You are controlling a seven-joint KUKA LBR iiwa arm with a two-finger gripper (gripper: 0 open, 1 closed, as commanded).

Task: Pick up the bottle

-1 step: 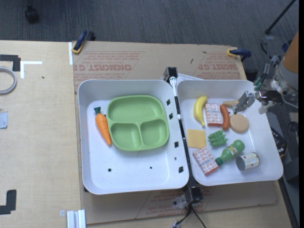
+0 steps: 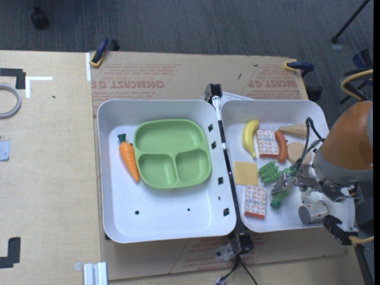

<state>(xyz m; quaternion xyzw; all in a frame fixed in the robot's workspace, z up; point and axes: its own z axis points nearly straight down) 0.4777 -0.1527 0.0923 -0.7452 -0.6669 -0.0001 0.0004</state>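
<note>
A small dark green bottle (image 2: 276,202) lies in the right bin (image 2: 309,108), near its front middle, and its upper part is covered by the gripper. My gripper (image 2: 284,184) hangs low right over the bottle, beside a leafy green vegetable (image 2: 268,171). The arm's orange band (image 2: 355,138) and grey wrist (image 2: 332,174) reach in from the right and cover the bin's right side. Whether the bottle sits within the gripper is unclear from this angle.
The right bin also holds a banana (image 2: 249,136), a sausage (image 2: 281,146), two snack packets (image 2: 266,143) (image 2: 255,200), a cheese slice (image 2: 245,172), a cone (image 2: 292,130) and a grey cylinder (image 2: 312,212). The left bin (image 2: 107,177) holds a green divided plate (image 2: 172,153) and a carrot (image 2: 128,159).
</note>
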